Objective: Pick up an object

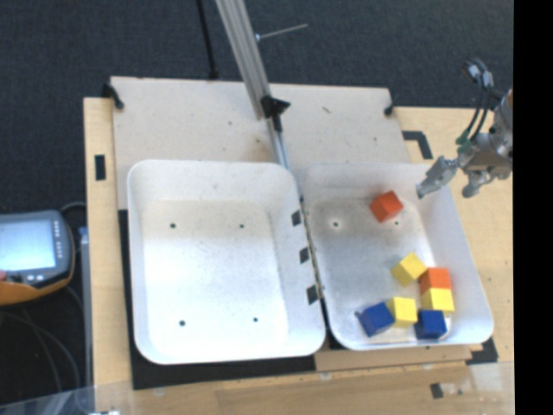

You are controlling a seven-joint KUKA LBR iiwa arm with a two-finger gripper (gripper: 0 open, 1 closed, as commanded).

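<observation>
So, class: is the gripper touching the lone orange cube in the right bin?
Apart. The camera view shows the gripper at the right bin's upper right rim, with bare white bin floor plainly visible between it and the orange cube.

The robot's metal two-finger claw [454,178] sits at the right edge of the camera view, reaching in from the right. Its two grey fingers [435,178] are spread apart and point down and to the left, with nothing between them. Green and dark cables run up from the wrist behind the claw.
</observation>
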